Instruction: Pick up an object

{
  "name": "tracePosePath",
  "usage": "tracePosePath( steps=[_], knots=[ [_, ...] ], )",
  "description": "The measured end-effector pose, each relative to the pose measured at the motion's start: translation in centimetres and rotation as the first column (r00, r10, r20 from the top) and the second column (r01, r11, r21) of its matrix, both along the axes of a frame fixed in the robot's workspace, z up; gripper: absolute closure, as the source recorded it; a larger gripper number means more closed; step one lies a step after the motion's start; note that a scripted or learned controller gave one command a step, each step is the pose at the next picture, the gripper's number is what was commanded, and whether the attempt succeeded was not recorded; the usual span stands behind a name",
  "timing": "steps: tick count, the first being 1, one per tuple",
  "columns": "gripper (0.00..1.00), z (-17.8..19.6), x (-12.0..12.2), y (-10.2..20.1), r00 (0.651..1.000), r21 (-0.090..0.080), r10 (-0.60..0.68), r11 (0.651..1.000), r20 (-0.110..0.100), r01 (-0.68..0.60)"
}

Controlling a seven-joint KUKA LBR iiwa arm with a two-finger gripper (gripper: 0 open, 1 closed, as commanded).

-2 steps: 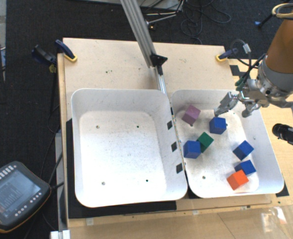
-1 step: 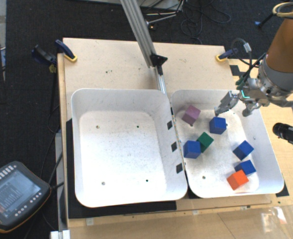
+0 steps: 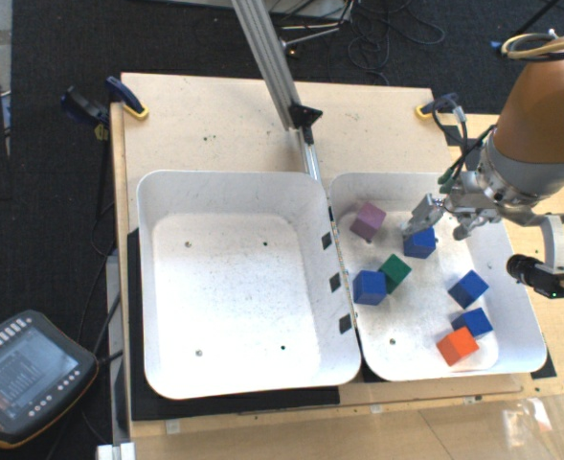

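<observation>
Fingers (image 3: 423, 220) of the gripper (image 3: 425, 226) are pointing down and to the left over the right bin (image 3: 526, 348), and a blue cube (image 3: 419, 243) is sitting right at their tips; whether it is clamped between them or merely touching them cannot be told from this slanted angle, nor how far apart they are standing. Just left of the fingers, a purple cube (image 3: 367, 220) is lying near the bin's upper left corner. Below the gripper, a green cube (image 3: 395, 271) is pressing against a second blue cube (image 3: 370, 287). Farther right, a third blue cube (image 3: 468, 288) is resting on its own, and lower still a small blue cube (image 3: 477, 323) is touching an orange cube (image 3: 457, 345) near the front wall. Behind the gripper, the grey wrist is rising into the orange band of the arm (image 3: 540, 103), which is coming in from the right. Beside it all, the left bin (image 3: 157, 257) is sitting edge to edge with the right bin on the tan bench (image 3: 224, 123).
</observation>
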State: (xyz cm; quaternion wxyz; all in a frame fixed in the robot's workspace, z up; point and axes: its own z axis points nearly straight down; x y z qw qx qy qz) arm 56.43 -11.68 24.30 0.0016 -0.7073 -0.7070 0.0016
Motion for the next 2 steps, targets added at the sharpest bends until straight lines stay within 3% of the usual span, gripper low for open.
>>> tracePosePath(
  steps=[2],
  knots=[
    [0.0,-10.3,0.2,0.0,1.0,0.0,-0.001,1.0,-0.001,0.001]
  ],
)
